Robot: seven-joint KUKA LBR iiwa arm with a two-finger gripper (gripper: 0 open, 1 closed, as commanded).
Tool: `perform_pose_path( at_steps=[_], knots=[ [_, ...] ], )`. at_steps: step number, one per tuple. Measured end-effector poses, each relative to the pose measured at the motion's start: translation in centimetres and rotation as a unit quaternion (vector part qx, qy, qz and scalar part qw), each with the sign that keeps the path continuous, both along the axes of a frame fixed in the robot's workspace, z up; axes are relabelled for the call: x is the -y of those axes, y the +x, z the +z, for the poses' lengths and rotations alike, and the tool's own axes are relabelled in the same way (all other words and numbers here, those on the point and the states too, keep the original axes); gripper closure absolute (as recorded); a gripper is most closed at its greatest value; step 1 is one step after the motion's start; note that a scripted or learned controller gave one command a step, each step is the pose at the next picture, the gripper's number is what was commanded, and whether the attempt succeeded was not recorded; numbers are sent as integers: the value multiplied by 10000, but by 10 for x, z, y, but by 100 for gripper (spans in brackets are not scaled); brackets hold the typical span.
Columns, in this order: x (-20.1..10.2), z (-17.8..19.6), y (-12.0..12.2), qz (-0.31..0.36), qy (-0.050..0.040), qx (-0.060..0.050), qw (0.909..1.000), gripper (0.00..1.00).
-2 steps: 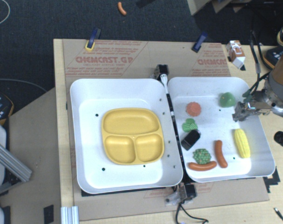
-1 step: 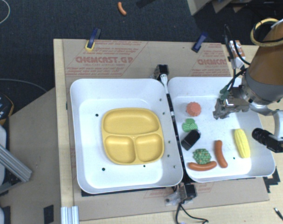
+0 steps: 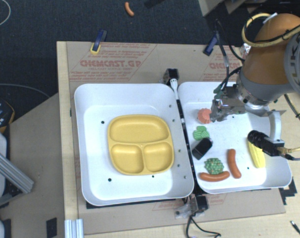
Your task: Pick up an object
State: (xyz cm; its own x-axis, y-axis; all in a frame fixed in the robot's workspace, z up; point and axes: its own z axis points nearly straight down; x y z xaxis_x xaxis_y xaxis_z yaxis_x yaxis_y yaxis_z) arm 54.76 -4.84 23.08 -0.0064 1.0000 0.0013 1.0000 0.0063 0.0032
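Claw [image 3: 218, 111] just right of pink object [image 3: 204, 115]; its grip state unclear.

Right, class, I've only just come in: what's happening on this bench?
A grey and orange robot arm reaches in over the right bin, its gripper low beside a pink toy. More toy food lies there: green pieces, two sausages and a corn cob. The left bin holds a yellow divided plate.
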Motion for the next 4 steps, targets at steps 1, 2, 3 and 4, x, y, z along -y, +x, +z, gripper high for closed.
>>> perform_pose_path(
  at_steps=[1,2,3,4],
  knots=[
    [12,-16,-5,-39,-5,-36,10000,100],
    [10,-15,-11,-37,-3,-30,10000,100],
    [10,4,-2,-27,-11,4,10000,100],
    [12,-5,-17,-36,-4,-34,10000,100]
  ],
)
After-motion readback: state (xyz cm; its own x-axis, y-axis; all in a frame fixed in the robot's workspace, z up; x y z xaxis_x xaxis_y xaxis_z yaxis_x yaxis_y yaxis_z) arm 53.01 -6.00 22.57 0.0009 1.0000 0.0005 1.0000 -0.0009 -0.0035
